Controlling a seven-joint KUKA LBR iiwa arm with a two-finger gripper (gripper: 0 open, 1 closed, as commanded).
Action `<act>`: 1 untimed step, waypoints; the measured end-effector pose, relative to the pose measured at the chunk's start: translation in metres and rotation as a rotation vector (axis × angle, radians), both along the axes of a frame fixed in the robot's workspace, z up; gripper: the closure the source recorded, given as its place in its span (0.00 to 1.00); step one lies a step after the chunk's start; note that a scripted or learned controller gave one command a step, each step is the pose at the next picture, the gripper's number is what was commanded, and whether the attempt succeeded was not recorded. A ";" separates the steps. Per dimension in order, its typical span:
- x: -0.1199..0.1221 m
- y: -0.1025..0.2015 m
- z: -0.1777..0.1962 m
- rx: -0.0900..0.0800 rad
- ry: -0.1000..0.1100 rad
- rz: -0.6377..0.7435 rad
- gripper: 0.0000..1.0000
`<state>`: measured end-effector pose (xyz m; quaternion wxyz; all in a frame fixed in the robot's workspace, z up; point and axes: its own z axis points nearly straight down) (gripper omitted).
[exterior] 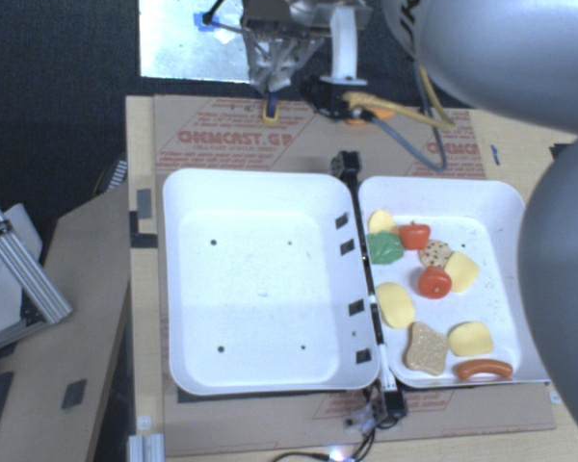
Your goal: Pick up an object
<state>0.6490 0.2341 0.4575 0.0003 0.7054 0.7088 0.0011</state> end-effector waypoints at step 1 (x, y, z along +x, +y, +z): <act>-0.029 0.000 0.027 0.000 0.000 0.001 1.00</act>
